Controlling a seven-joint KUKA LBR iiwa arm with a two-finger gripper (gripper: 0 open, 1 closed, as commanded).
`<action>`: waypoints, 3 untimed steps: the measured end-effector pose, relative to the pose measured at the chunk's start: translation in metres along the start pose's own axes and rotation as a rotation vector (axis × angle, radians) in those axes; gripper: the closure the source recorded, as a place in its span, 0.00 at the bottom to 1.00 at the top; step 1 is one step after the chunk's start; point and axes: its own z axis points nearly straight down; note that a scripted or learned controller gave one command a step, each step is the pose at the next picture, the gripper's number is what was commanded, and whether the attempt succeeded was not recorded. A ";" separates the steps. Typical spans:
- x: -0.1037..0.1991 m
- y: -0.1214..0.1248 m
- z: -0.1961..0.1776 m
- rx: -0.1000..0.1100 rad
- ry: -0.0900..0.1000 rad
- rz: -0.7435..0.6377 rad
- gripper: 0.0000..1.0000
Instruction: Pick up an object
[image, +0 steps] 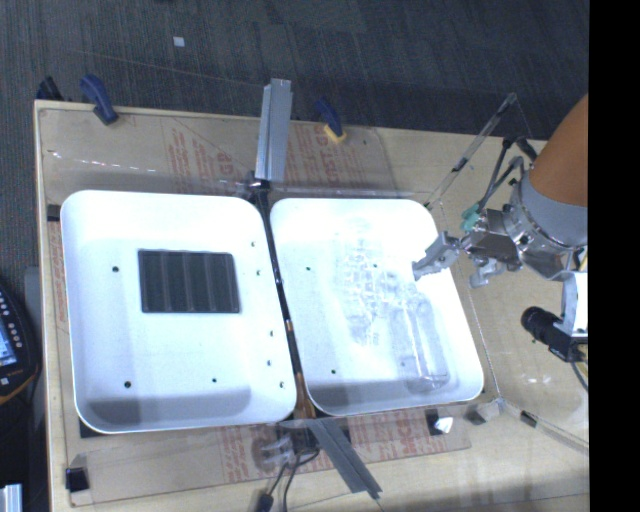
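A dark grey ribbed rectangular block (189, 281) lies flat in the left bin (100, 380), toward its upper middle. In the right bin (320, 380) lie clear plastic items that are hard to make out: a cluster (372, 290) near the centre and a bottle-like piece (425, 352) at the lower right. My gripper (455, 268) hangs above the right bin's right rim, at the end of the grey arm (550, 215). Its fingers are spread, and nothing shows between them. It is up and to the right of the clear items and apart from them.
A metal bar (274, 130) stands at the back between the bins, with another bar (340, 462) at the front. Blue clamps (98, 100) (329, 117) grip the bench's far edge. A black part (548, 330) juts out right of the right bin. Thin cables (480, 140) run toward the wrist.
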 end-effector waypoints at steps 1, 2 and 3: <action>-0.003 -0.014 -0.002 0.004 0.001 -0.021 0.00; 0.024 -0.015 0.036 0.005 0.000 0.086 0.00; 0.024 -0.014 0.026 0.006 0.000 0.081 1.00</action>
